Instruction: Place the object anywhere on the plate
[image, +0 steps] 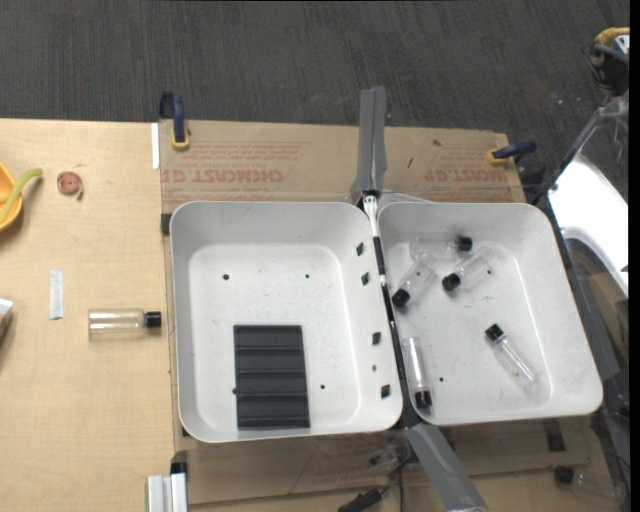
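Observation:
A dark ribbed rectangular plate (270, 377) lies flat in the left bin (200, 250), near its front edge. The right bin (560, 300) holds several clear vials with black caps. One vial (511, 356) lies toward the right, and another (416, 372) lies along the left wall near the front. Three more vials (440, 265) are clustered at the back left of that bin, lying at different angles. Nothing rests on the plate.
On the wooden bench to the left lie a loose capped vial (122, 320), a small white strip (56, 295), a red disc (68, 182) and an orange object (8, 200) at the edge. Clamps (172, 118) hold the cardboard behind the bins.

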